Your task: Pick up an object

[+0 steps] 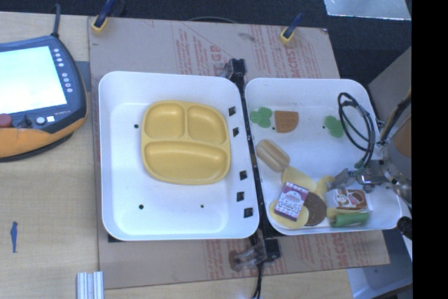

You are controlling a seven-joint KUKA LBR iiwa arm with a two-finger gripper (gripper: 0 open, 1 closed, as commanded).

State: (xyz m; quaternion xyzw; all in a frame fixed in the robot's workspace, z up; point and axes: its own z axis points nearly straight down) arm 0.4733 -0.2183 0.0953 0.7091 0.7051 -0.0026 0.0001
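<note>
Progress: you have nothing lifted yet; every item lies in the right bin (308,89), so the grasp and the lift are both left.
Claw: the gripper (360,177) sits low at the right bin's right side, just above the pile; it looks to be near the red-and-white packet (348,199), but you cannot tell from this angle whether its fingers are apart or together.
Targets: the packet rests on a green piece (348,218); beside it lie a purple box (290,202) on a yellow slab (297,178), a hot-dog bun (272,154), a brown slice (285,120) and green leaves (262,116).
Edges: the pile crowds the right bin's near right corner, so you have walls close on two sides.
Open room: the bin's middle floor is bare; the left bin (119,171) holds a yellow divided tray (186,142).
</note>
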